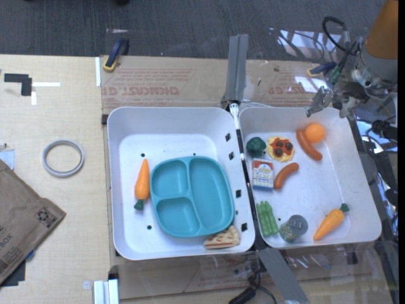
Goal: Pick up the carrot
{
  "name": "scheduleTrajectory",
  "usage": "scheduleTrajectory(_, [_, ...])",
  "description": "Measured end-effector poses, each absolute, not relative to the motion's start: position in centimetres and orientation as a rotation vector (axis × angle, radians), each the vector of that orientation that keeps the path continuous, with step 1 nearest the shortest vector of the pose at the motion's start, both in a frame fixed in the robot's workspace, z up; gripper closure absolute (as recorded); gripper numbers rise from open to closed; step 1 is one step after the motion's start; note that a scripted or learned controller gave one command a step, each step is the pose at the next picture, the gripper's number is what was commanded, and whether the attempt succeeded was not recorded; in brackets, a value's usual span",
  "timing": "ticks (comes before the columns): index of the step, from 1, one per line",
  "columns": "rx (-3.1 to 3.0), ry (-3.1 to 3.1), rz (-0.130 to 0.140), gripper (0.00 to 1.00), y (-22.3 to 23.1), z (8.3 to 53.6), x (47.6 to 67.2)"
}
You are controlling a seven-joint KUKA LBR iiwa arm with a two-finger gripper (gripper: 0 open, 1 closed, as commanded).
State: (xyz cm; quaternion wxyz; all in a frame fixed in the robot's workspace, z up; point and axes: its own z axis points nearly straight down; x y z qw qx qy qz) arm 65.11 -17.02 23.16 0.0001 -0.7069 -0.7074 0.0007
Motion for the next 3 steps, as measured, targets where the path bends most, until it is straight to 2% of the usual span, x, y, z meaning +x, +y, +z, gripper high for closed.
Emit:
scheduleTrajectory(1, [-2.067, -2.368, 0.002, 0.00, -22.3, 19.2, 65.9])
scheduleTrajectory(2, [-1.991, -2.432, 0.001, 0.00, -20.0, 15.4, 65.9])
scheduleTrajectory(3, [-1.533, -2.730, -0.001, 0.00, -21.9, 9.1, 65.8])
